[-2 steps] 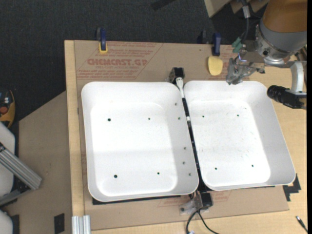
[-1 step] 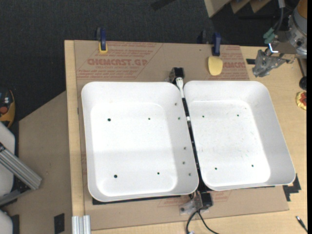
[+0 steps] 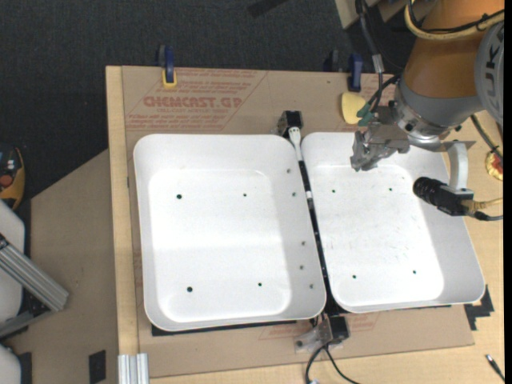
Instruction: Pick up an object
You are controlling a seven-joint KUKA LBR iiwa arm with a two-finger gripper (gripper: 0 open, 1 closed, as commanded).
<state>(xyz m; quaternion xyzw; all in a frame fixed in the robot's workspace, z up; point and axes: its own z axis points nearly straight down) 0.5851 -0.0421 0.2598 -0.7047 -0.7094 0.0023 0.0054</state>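
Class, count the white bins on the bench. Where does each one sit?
2. The left bin lies on the bench's left half; the right bin sits beside it, edges meeting at the middle, with the gripper over its top edge.

I can make out one loose piece, a small pale-yellow rounded object (image 3: 350,107). It lies flat on the brown board (image 3: 232,102), just beyond the right bin's (image 3: 448,294) far rim, its right side hidden.
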